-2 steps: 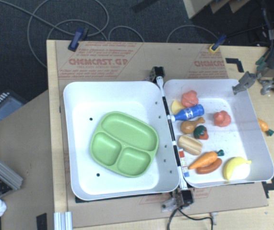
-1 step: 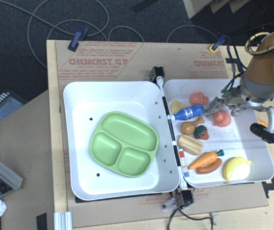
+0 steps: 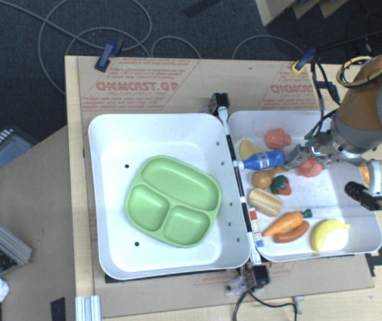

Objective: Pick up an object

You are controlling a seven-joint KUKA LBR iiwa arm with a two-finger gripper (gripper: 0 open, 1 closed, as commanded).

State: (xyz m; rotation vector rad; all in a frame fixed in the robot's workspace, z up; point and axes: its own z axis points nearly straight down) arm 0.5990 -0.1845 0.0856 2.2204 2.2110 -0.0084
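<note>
Red toy (image 3: 311, 168) just beside gripper (image 3: 302, 154)

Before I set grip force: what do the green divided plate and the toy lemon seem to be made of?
Green divided plate: probably moulded plastic, matte to satin, with even colour and soft rounded compartment ridges. Toy lemon: likely hollow plastic, smooth and slightly glossy, uniformly bright yellow. Neither is certain from the look alone.

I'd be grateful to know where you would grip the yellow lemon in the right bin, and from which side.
Probably across the lemon's rounded middle, from straight above. It lies in the right bin's near corner, close to the walls, with the carrot on its left, so side approaches look cramped.
</note>
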